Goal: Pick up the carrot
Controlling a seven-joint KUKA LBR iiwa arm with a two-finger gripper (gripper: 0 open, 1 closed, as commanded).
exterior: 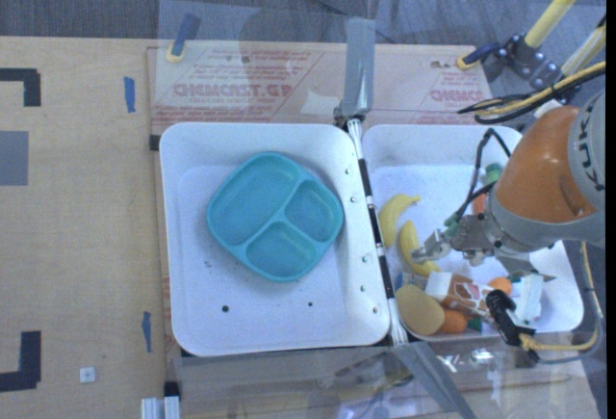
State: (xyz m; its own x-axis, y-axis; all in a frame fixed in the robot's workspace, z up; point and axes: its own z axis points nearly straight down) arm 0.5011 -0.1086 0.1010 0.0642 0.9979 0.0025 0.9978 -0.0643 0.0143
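My end effector (452, 242) hangs over the right bin (438, 149), grip state I cannot tell; I should descend squarely onto the carrot (454, 321) by that bin's front edge.

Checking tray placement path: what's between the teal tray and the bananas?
In the camera view, the raised rims where the two bins meet lie between the teal divided tray in the left bin and the bananas in the right bin, plus bare white bin floor.

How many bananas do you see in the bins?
2. One banana lies near the left wall of the right bin; the second banana lies just below it, beside the claw. The arm may hide others.
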